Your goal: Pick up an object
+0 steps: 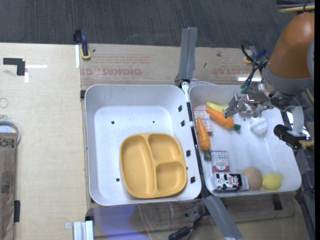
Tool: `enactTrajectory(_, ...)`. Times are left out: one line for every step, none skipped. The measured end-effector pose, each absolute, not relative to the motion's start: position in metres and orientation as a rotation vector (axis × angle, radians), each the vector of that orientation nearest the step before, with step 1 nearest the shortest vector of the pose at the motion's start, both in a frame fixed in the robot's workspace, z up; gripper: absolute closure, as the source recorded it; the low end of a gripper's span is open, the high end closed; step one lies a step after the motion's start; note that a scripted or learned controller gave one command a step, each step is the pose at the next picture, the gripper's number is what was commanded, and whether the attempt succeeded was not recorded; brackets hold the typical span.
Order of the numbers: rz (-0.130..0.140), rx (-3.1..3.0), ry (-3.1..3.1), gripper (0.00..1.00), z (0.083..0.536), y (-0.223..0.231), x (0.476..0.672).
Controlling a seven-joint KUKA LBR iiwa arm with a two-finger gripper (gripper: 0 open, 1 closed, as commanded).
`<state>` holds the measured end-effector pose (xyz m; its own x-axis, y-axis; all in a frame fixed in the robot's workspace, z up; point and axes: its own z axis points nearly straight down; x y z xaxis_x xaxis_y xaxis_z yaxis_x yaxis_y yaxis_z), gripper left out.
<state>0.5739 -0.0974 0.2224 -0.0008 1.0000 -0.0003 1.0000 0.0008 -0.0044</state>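
My gripper (pixel 234 107) hangs over the back of the right bin (pixel 262 154), just right of an orange carrot (pixel 221 118) and a yellow banana (pixel 215 106); nothing shows as held in it. A second carrot (pixel 202 135) lies along the bin's left wall beside a small red-and-white carton (pixel 202 119). Another small carton (pixel 219 160) and a black-and-white carton (pixel 228 182) lie toward the front. A brown egg (pixel 252 178) and a lemon (pixel 271 181) sit at the front right. A white crumpled object (pixel 259 126) lies under the wrist.
The left bin (pixel 91 134) holds a yellow divided plate (pixel 152 164). A grey divider bar (pixel 188 54) rises between the bins at the back. The arm's orange band (pixel 296 44) looms over the right bin's far right corner.
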Motion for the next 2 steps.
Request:
enactTrajectory(0.003, -2.092, -2.341, 0.0, 0.119, -0.122, 0.615)
enactTrajectory(0.001, -1.966, -2.452, 0.0, 0.093, -0.117, 0.624)
